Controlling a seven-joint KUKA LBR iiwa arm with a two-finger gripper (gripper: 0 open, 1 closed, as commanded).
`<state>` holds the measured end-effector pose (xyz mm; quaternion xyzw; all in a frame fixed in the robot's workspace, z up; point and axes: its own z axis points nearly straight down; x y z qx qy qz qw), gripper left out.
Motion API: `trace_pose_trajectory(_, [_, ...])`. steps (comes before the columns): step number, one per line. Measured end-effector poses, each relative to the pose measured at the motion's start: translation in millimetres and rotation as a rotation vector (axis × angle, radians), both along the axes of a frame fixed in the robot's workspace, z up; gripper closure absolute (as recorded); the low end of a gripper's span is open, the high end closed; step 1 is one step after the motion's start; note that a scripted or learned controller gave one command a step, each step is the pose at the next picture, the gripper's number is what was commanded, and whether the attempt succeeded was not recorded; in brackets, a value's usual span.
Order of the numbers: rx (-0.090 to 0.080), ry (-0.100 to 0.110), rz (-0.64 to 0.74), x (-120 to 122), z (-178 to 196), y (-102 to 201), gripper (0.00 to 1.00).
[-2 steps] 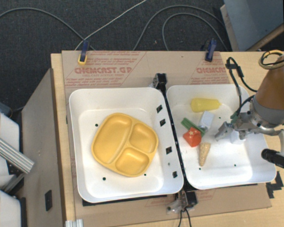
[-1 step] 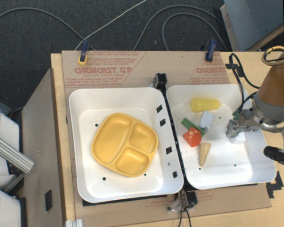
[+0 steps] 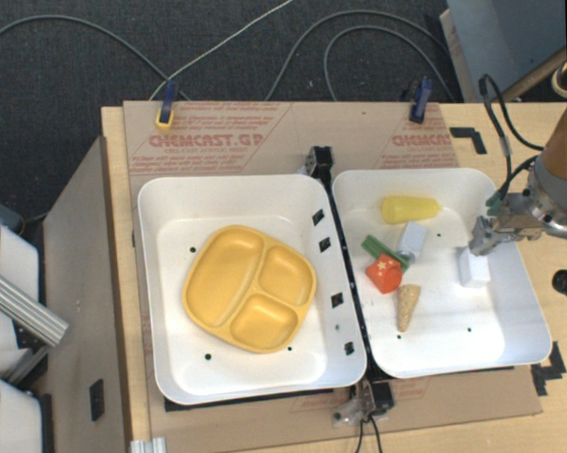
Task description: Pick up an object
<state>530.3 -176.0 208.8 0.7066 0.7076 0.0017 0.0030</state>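
Several small items sit in the right bin [image 3: 514, 347]: a yellow block [image 3: 409, 208], a red strawberry toy [image 3: 384, 274] with a green piece [image 3: 378, 249], a tan cone [image 3: 407, 306], a pale grey block [image 3: 413, 238] and a white block [image 3: 474, 269] just below the gripper [image 3: 481, 242]. You'd likely find them all light, rigid and a bit slick, so take the white block across its short sides. Fingers: you can't tell their state here; yellow tray [image 3: 249, 288] in left bin [image 3: 164, 273].
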Motion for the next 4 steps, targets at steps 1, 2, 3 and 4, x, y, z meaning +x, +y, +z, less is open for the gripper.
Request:
trace_pose_trajectory(1, [0.002, 0.005, 0.0, 1, 0, 0, 1.0])
trace_pose_trajectory(2, [0.003, 0.004, 0.005, 5, 13, 54, 1.0])
trace_pose_trajectory(3, [0.005, 0.008, 0.006, 1, 18, 104, 1.0])
trace_pose_trajectory(4, [0.004, 0.006, 0.006, 15, 14, 158, 1.0])
